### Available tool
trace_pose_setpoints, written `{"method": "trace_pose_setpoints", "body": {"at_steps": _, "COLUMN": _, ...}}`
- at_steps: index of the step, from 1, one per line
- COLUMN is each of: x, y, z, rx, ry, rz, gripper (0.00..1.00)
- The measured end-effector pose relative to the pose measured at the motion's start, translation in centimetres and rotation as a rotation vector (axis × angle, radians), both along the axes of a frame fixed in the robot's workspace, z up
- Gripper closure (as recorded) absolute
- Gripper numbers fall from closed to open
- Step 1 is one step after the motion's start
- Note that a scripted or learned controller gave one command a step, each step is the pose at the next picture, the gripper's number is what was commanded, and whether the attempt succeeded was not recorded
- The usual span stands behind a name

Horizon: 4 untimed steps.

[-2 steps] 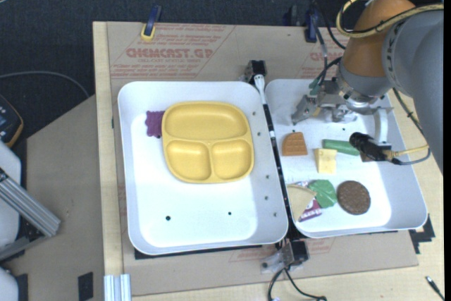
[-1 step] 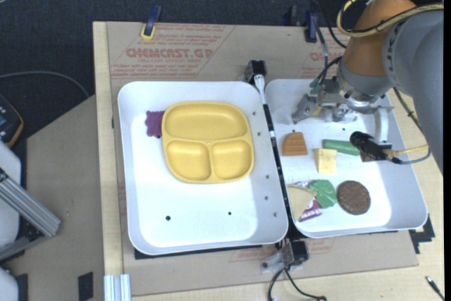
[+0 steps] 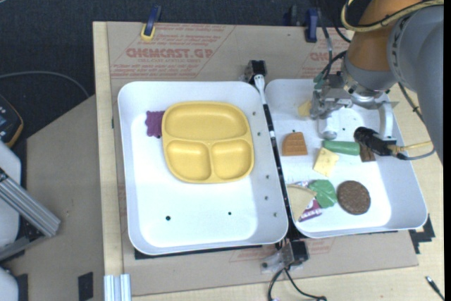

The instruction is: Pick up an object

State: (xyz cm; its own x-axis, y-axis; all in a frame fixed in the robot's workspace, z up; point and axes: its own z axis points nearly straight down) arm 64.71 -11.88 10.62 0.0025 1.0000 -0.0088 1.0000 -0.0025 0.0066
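Observation:
My gripper (image 3: 327, 125) hangs low over the back part of the right bin (image 3: 405, 183), under the arm's orange band (image 3: 380, 28). A small pale yellow piece (image 3: 304, 108) lies just to its left. A brown square piece (image 3: 294, 144) lies in front of it to the left. A green pod-shaped item (image 3: 342, 148) lies just in front, with a yellow cheese wedge (image 3: 325, 162) below that. A dark brown piece (image 3: 367, 145) sits to the right of the green item. I see nothing held in the gripper.
The left bin (image 3: 204, 222) holds a yellow divided plate (image 3: 208, 139) with a purple item (image 3: 153, 122) at its left edge. At the front of the right bin lie a round brown cookie (image 3: 354, 197) and a green and purple wrapper (image 3: 317, 195).

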Motion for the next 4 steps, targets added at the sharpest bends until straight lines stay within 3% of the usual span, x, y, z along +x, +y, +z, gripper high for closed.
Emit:
{"method": "trace_pose_setpoints", "body": {"at_steps": 2, "x": -1.2, "y": -0.6, "z": 10.1, "rx": 0.007, "ry": -0.001, "rz": 0.001, "gripper": 1.00}}
{"method": "trace_pose_setpoints", "body": {"at_steps": 3, "x": -1.1, "y": -0.6, "z": 12.0, "rx": 0.007, "ry": 0.001, "rz": 0.003, "gripper": 1.00}}
{"method": "trace_pose_setpoints", "body": {"at_steps": 4, "x": -4.0, "y": 3.6, "z": 13.1, "rx": 0.011, "ry": 0.010, "rz": 0.005, "gripper": 1.00}}
